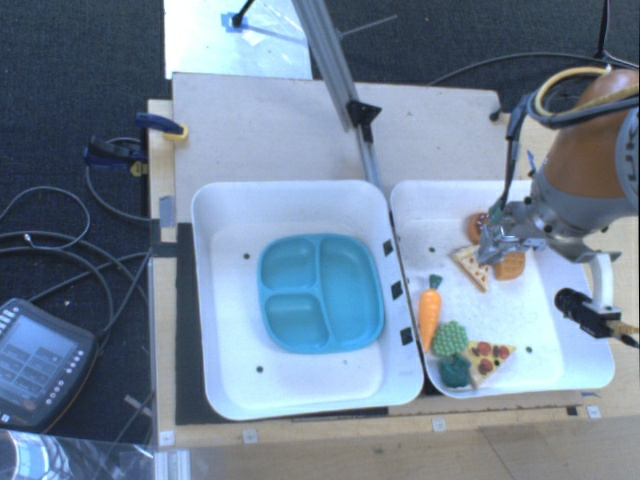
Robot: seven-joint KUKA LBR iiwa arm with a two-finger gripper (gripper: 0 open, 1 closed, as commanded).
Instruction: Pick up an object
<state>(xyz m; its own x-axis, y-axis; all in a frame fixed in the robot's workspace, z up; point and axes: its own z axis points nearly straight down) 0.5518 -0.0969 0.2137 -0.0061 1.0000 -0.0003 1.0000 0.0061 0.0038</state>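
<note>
so the grey two-finger gripper [497,246] sits low in the right white bin [590,368], over a tan toy sandwich wedge [470,265]; grip state unreadable. next: clamp, then lift.

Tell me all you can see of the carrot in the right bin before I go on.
The carrot is a small toy, orange with a green leafy top, and looks like smooth plastic. It lies flat in the right bin near the left wall, its green top pointing to the far side and its tip toward the green grapes, which it touches or nearly touches. The gripper is apart from it, over the toast slice.
</note>
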